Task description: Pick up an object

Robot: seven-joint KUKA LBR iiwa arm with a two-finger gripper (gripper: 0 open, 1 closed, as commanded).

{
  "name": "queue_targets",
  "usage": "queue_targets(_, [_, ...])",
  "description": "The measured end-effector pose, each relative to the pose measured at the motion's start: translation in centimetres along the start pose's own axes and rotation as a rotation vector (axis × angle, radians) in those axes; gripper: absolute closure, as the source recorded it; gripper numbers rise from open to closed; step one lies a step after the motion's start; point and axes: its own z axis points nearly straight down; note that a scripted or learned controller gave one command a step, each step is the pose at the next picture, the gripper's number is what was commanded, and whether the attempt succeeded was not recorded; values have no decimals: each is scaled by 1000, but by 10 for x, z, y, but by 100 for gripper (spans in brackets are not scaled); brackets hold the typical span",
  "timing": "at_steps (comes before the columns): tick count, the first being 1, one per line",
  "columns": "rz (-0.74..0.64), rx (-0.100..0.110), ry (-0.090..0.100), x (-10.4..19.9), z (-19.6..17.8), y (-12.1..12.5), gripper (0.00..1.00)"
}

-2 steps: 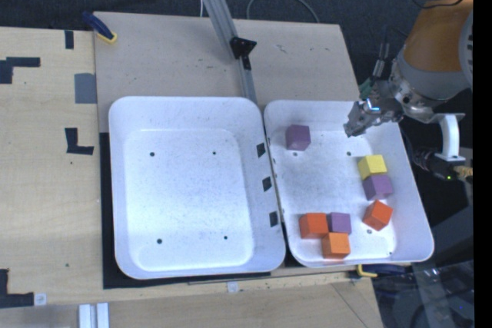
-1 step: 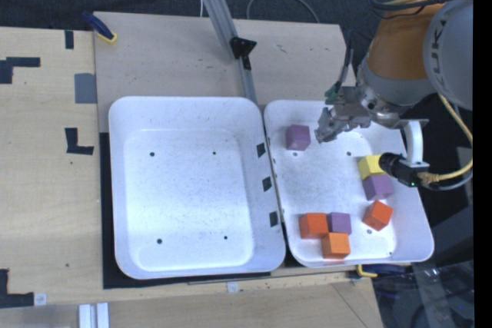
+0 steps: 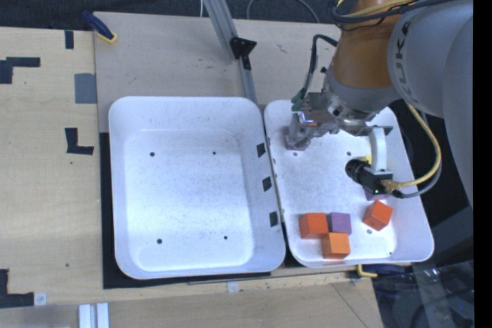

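— While the gripper (image 3: 298, 136) hangs over the right bin's (image 3: 323, 173) far end, I'd say we're at the approach step.
— Holding anything?
— Can't tell its state. Blocks sit apart, near edge: orange cube (image 3: 313, 225), purple cube (image 3: 340, 223). I'd bring it over them next, then descend.

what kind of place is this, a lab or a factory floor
Most likely a robotics lab test bench: an industrial arm reaches over two white bins, coloured blocks serve as practice objects, and tape marks dot the wooden bench.
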Motion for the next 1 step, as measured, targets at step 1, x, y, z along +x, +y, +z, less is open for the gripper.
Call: queue_targets(1, [-2, 0, 1, 64, 5, -6, 100])
